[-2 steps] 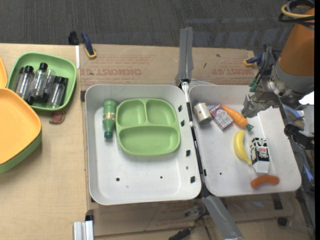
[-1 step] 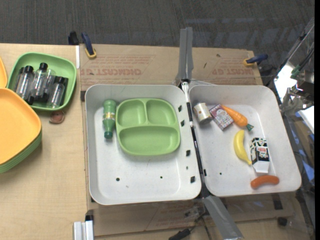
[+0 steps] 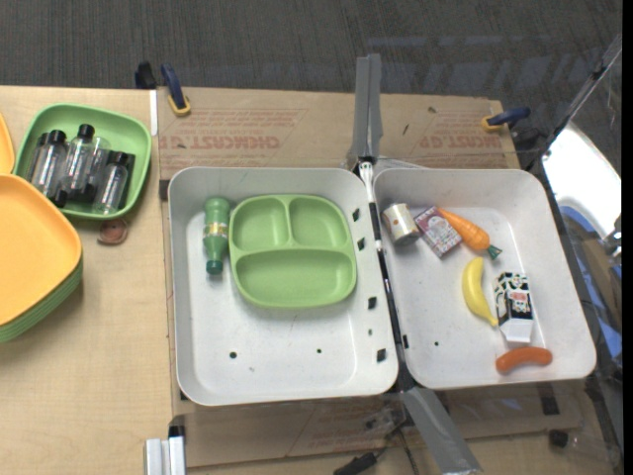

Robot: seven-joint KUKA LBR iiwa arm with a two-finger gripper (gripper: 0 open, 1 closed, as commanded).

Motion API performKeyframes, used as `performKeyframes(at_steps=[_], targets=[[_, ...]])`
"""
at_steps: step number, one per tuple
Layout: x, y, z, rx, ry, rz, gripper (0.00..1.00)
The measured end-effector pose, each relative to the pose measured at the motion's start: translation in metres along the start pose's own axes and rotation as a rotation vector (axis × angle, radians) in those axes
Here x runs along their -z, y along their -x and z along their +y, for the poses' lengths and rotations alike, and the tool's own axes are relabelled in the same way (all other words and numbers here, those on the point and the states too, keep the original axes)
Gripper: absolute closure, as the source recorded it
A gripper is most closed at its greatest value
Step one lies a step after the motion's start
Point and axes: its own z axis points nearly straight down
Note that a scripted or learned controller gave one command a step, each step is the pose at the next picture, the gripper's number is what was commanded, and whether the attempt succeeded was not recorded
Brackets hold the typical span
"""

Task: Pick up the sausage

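The sausage (image 3: pixel 523 359) lies on its side in the right bin (image 3: pixel 435 364), close to that bin's near right corner, its orange-red body slightly curved. Just above it, nearly touching, sits a small milk carton (image 3: pixel 513 306) printed with black and white cow patches, lying flat. A banana (image 3: pixel 478 292) rests beside the carton on its left, running roughly parallel to it. Toward the far side of the same bin a carrot (image 3: pixel 466 230) lies at a slant, its green tip pointing toward the carton. A small pink box (image 3: pixel 437 233) sits against the carrot's left side, and a silver can (image 3: pixel 400 223) lies on its side just left of the box, near the bin's left wall.

The left bin (image 3: pixel 277 364) holds a green divided plate (image 3: pixel 293 249) with three compartments, set toward the far side. A green bottle (image 3: pixel 216 233) lies just beside the plate's left edge.

On the worktop (image 3: pixel 89 384) left of the bins, a green square tray (image 3: pixel 134 146) carries several small dark-capped bottles (image 3: pixel 79 169). A stack of orange plates (image 3: pixel 35 260) sits nearer, at the view's left edge.

The claw cannot be judged apart or together here.
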Motion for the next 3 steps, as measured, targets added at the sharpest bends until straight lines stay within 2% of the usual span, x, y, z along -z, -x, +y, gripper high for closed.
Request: performKeyframes(at_steps=[1, 2, 3], targets=[[0.065, 0.016, 0.024, -0.39, -0.001, -0.001, 1.0], [-0.013, -0.015, 0.044, -0.273, -0.003, -0.001, 1.0], [-0.006, -0.016, 0.044, -0.27, -0.006, -0.008, 1.0]])
